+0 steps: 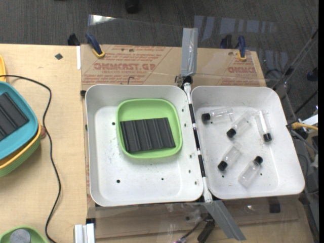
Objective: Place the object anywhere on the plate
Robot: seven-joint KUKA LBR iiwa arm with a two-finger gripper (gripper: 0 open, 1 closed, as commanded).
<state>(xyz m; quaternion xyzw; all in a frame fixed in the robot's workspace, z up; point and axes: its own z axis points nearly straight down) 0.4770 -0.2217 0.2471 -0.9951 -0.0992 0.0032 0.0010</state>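
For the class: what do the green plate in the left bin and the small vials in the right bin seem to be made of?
Green plate: probably moulded plastic, smooth matte, uniform colour, rounded rim.
Vials: clear plastic or glass, see-through bodies with black caps; which one cannot be told.

Red lettering was printed on the brown protective sheet point(167, 65) lying behind the two bins. At its left, "CHEMCAST GP" could be read, though the last letters were blurred. At its right the same print was repeated, but only "CHEMCAS" could be made out.
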